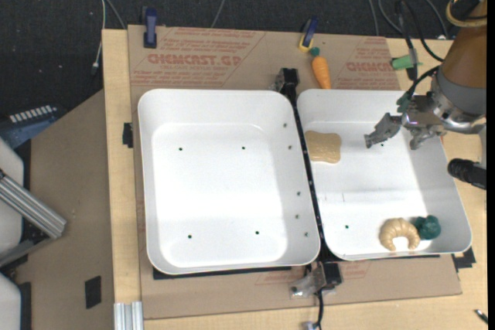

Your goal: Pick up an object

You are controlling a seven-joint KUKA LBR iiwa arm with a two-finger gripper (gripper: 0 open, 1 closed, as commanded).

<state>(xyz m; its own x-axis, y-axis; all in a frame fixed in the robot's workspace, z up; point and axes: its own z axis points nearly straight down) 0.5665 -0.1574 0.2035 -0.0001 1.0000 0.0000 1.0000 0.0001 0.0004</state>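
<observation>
Your tool [402, 132] hangs spread apart and grasping nothing over the right bin [363, 193]; the beige bread slice [322, 147] lies just to its left; the croissant [400, 234] and green piece [428, 227] sit touching well below it, by the bin's near rim.

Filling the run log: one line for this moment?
gripper: open, above right bin | holding: nothing | bread slice, croissant: in bin
</observation>
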